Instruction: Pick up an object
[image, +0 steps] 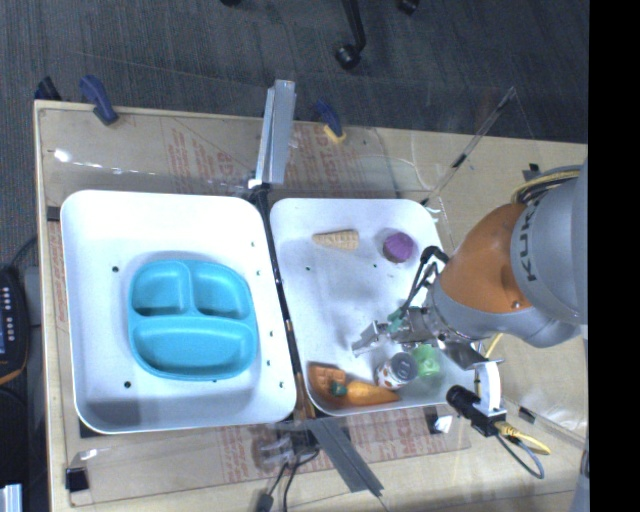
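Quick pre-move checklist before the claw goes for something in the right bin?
1. Claw over the right bin: ok.
2. Targets near it, can and green toy: ok.
3. Carrot lies against the front wall, awkward to grab: not ok.
4. Claw open: cannot tell.
5. Anything held already: cannot tell.
6. Cone and purple ball lie apart at the back: ok.

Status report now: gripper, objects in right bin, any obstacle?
Gripper low in right bin. Nothing seen held. Carrot and green object close by.
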